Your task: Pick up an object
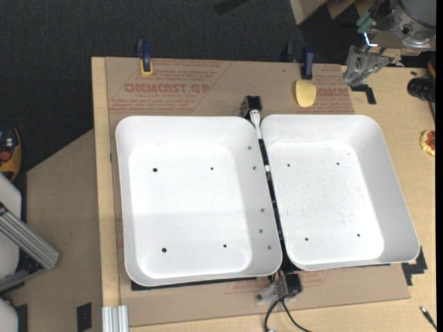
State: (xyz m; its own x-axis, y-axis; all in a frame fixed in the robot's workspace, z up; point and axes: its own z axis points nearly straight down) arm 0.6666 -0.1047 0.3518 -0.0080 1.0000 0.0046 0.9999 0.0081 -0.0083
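Bench board (pixel 208 81): brown sheet with faint reddish lettering, lying on dark carpet; it carries both bins.
Left bin (pixel 131 185): shallow, white, rounded corners; its floor shows four small dark dots.
Right bin (pixel 394 192): shallow, white, same form; its floor carries four dark dots and a scatter of fine dark specks.
Bin junction: the two bins sit side by side, inner rims touching, with a dark strip (pixel 266 178) running along the seam.
Fittings on seam: a small black clip (pixel 250 105) at the far end, another black fitting with trailing cable (pixel 285 288) at the near end.
Clamps: one blue-and-yellow clamp (pixel 145 56) on the far edge above the left bin; one blue clamp (pixel 307 62) on the far edge above the right bin.
Yellow object (pixel 305 93): small, pale yellow, rounded; it rests on the board outside the bins, just beyond the far-left corner of the right bin and just below the blue clamp.
Gripper (pixel 360 66): grey metal, at the upper right, over the board's far edge, beyond the right bin and apart from the yellow object.
Gripper condition: finger spacing cannot be told at this size; nothing is visibly held.
Arm (pixel 414 9): pale grey body with an orange patch at the top right corner.
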